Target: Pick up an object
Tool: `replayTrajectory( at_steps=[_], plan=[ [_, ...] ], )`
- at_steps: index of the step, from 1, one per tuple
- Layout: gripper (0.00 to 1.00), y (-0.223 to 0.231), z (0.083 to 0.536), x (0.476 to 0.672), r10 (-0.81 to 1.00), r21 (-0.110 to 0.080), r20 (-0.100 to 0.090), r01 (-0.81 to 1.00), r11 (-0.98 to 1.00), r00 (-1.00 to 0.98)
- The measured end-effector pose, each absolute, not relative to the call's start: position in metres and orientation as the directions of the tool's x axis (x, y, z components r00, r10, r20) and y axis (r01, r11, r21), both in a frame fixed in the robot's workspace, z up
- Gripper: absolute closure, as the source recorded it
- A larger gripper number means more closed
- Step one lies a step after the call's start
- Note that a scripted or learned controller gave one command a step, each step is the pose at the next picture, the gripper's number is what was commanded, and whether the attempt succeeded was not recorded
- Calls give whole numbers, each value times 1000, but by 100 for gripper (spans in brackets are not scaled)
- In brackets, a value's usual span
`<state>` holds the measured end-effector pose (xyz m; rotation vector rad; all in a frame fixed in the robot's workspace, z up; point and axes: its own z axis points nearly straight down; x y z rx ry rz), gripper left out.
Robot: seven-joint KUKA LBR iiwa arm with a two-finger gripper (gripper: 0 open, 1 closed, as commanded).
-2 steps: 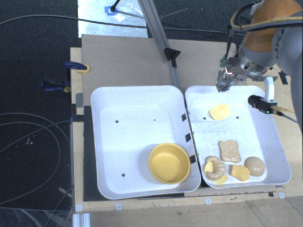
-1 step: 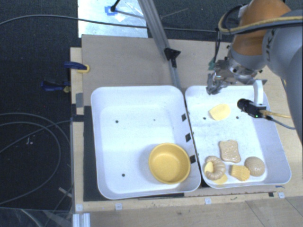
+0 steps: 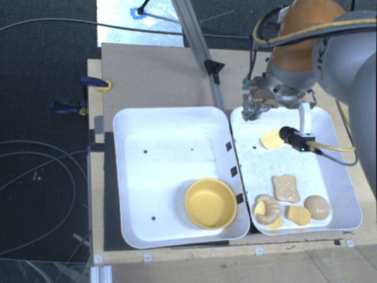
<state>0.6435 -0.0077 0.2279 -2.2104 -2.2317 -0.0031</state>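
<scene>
So the grab isn't happening yet as far as I can tell. The grey two-finger gripper is hanging over the right shallow white plastic bin, up around 11 o'clock in it, and nothing is sitting between its fingers. Whether the jaws are spread or pressed together, I can't tell from this angle.

Candidates are all waiting in that bin:
- flat pale yellow wedge near the middle, closest to the gripper
- tan toast-like slice, ring-shaped pastry, small yellow ridged piece and beige round bun clustering toward 6 o'clock

A yellow plastic bowl is sitting at 5 o'clock in the left bin. Descending, closing and lifting all look like they're left.
</scene>
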Motion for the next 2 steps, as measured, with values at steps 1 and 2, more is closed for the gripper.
replayTrajectory(
  at_steps=[1,2],
  plan=[
    [100,36,220,618,1000,-2,1,1000,10,-10],
    [100,90,217,591,1000,-2,2,1000,11,-11]
  ],
)
